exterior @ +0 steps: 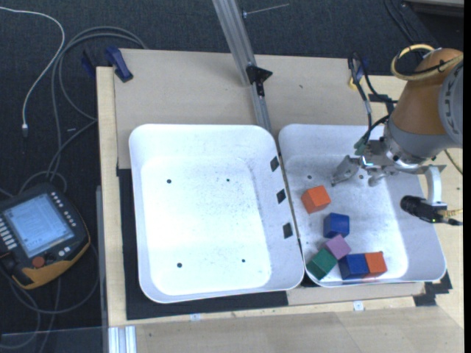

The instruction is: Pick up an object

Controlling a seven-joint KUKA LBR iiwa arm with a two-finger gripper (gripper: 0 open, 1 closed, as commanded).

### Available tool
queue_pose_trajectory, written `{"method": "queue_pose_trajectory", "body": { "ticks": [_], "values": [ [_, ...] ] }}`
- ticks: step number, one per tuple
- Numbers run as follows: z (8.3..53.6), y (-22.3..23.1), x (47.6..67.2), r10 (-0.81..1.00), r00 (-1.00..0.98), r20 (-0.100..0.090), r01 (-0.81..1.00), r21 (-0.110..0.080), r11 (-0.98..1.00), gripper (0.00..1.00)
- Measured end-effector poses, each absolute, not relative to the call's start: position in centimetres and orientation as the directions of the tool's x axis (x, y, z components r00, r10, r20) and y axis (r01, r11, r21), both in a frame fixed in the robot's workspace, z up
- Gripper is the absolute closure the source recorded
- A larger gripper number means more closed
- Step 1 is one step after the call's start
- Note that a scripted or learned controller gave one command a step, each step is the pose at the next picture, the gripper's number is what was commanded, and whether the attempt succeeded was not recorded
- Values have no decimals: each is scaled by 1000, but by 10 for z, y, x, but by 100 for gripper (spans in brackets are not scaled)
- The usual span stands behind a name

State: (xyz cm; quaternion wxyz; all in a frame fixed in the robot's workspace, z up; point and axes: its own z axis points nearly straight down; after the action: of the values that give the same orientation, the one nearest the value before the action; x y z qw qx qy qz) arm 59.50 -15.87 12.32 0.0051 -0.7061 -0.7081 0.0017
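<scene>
Nothing is yet picked up: the jaws [358,170] are seen spread apart with nothing between them, poised over the upper part of the right bin [294,142]. The nearest candidate, an orange block [316,198], is found just left of and below them, apart from the rest. Other blocks are crowded against the bin's near rim, a blue block [336,223] among them. Clear floor is left around the orange block, so an easier approach is judged there.

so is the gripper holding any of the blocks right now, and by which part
Nothing is held. The gripper hangs open over the right bin, with the orange block lying apart from it on the bin floor.
</scene>
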Motion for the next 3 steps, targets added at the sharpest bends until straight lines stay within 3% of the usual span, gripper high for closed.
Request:
{"method": "queue_pose_trajectory", "body": {
  "ticks": [1, 2, 3],
  "values": [
    [120, -96, 564, 1000, 9, -22, 1000, 27, -9, 0],
    [108, -105, 530, 1000, 16, -22, 999, 30, -16, 0],
    [107, -112, 507, 1000, 8, -9, 1000, 24, -8, 0]
  ]
}}
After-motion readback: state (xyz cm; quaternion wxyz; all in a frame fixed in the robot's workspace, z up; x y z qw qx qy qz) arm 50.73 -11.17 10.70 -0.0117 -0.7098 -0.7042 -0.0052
